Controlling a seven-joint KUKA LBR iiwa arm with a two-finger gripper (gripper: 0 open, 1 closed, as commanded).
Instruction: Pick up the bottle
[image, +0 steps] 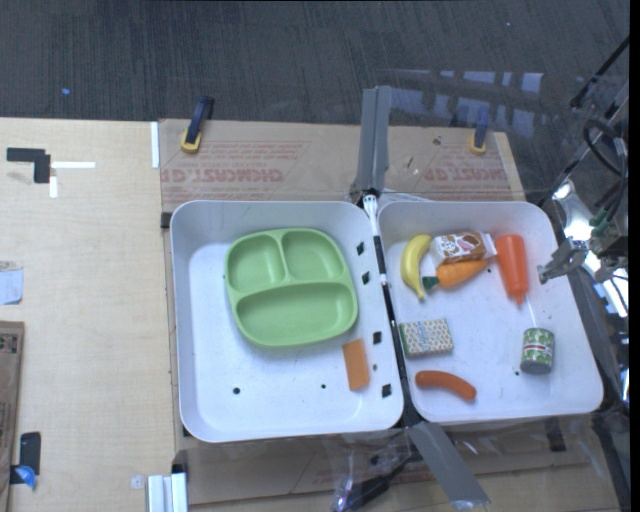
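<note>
The bottle (513, 265) is orange-red and lies lengthwise in the far right part of the right bin (575, 395), with its narrow end toward the front. My gripper (560, 264) is at the right bin's right rim, a short way to the right of the bottle and apart from it. Nothing shows in the gripper. Glare and cables at the view's right edge hide much of the arm.
Left of the bottle in the right bin lie a carrot (461, 273), a snack packet (463, 245) and a banana (414, 265). Nearer the front are a patterned box (427, 338), a red sausage (446, 384) and a small can (537, 351). The left bin holds a green divided plate (291, 287) and an orange block (356, 364).
</note>
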